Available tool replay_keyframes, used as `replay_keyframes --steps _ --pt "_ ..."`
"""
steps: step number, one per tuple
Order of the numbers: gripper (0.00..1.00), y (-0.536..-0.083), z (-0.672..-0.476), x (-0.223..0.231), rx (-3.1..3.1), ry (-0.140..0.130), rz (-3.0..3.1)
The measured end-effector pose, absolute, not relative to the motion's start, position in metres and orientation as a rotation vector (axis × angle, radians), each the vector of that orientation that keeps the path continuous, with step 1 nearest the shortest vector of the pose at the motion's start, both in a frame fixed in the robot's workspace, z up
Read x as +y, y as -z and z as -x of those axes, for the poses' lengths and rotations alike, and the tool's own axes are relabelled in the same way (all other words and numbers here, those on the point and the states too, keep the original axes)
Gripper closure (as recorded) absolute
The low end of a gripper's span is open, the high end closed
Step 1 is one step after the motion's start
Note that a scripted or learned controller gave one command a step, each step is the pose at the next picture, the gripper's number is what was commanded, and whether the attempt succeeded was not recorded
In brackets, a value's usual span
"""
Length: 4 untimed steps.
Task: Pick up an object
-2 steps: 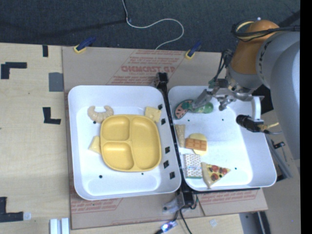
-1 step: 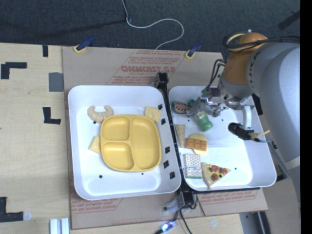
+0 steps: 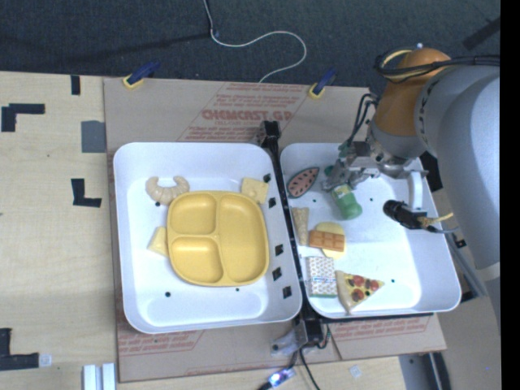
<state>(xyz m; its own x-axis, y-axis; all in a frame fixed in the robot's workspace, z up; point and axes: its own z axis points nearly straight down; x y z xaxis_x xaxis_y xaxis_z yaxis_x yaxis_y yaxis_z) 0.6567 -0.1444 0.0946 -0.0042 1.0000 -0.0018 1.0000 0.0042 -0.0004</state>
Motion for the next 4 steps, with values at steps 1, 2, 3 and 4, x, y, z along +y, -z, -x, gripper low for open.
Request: replay_keyframes --steps 1,2,3,4 --pt "1.0 -0.142 -0.649 -0.145 2.22 -0.003 -2.22" --pt "1.0 -0.197 -0.66 -0.144 2.22 -0.005 -2.217" --pt "1.0 -0.226 -0.661 -0.144 2.222 -0.002 -2.219" --pt "1.0 -0.224 -0.654 -0.082 2.23 0.002 -2.217"
